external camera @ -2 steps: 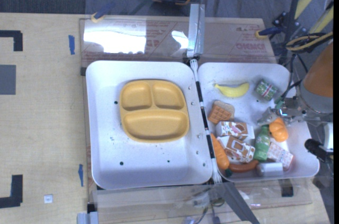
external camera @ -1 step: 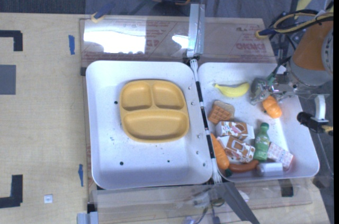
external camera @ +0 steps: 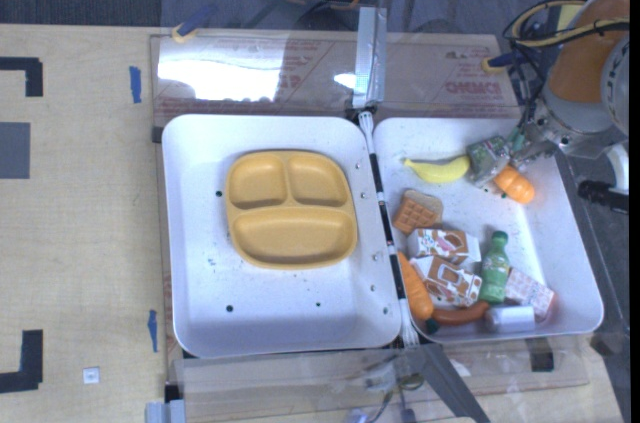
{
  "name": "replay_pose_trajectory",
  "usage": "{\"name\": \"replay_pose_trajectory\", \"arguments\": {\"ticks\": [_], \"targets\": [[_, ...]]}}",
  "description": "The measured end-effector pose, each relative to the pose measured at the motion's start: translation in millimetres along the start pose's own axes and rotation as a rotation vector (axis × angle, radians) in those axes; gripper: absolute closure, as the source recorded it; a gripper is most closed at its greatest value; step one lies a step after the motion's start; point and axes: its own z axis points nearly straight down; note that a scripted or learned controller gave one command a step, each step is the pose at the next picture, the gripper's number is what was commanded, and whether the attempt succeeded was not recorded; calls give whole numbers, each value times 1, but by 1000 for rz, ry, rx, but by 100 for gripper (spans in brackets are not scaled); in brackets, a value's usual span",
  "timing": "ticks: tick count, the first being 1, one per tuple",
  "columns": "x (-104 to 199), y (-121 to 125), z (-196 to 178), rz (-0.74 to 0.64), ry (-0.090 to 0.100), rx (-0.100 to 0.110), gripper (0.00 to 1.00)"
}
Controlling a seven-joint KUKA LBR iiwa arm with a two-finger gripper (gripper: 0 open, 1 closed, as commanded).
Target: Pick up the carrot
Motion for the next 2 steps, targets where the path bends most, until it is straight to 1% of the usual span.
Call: {"name": "replay_pose_trajectory", "arguments": {"ticks": [1, 2], "targets": [[170, 36, -98, -109, -21, -34, 100], [178, 62, -115, -21, -23, -37, 100]]}}
